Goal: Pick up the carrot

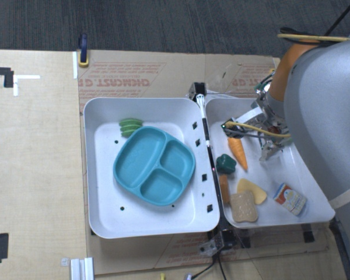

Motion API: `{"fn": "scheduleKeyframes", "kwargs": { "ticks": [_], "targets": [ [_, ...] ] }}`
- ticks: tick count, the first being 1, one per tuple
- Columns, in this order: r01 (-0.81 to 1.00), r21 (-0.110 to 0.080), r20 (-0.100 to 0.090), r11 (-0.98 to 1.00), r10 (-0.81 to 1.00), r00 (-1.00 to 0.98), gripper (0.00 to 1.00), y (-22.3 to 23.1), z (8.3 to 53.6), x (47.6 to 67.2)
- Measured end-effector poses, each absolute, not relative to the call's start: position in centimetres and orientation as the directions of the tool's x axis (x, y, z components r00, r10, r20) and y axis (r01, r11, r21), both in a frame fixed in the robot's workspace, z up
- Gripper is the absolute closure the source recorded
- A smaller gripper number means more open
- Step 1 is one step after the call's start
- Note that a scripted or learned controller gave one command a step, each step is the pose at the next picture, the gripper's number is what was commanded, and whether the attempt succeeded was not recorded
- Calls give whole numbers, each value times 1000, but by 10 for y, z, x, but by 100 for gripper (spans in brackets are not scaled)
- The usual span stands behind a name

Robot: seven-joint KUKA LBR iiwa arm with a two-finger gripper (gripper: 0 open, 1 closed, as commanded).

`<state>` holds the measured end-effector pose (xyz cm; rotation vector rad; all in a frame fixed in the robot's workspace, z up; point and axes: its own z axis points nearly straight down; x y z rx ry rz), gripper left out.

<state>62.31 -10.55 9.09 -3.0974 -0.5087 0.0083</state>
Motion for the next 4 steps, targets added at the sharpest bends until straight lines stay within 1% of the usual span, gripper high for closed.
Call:
{"fn": "scheduleKeyframes", "kwargs": {
  "ticks": [1, 2, 3, 4],
  "targets": [
    [380, -5, -6, -925, 380, 925, 0, -95, 90, 557],
    [290, -2, -4, -957, 290, 957, 0, -93, 91, 620],
    [298, -4, -8, -955, 298, 955, 100, -93, 100, 619],
    [233, -1, -2, -973, 233, 973, 100, -28, 191, 606]
  ]
}}
